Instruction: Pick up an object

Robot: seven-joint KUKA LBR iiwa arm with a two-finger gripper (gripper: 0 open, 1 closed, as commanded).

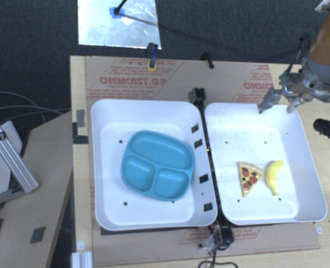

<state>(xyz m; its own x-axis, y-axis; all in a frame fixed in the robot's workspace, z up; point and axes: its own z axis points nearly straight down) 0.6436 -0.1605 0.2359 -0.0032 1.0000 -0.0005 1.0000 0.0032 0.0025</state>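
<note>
The hand [277,100] hangs at the upper right, above the far rim of the right bin [307,166], with the grey arm and its orange band rising out toward the right edge. Two grey fingers [265,101] point downward and stand apart from each other, spread open, with nothing between them.

In the right bin, toward its near half, lie a pizza slice [249,177] and a banana [273,175]. They rest just beside each other, the slice on the left with its point toward the near rim, the yellow banana on the right, curved and lying roughly along the bin's length. Both sit well apart from the hand, nearer to the camera than it and roughly below it in the view.

The left bin [106,149] holds a blue divided plate [157,165] near its middle, with three compartments. Both bins rest side by side on a sheet of printed cardboard [131,80] on the bench.
</note>
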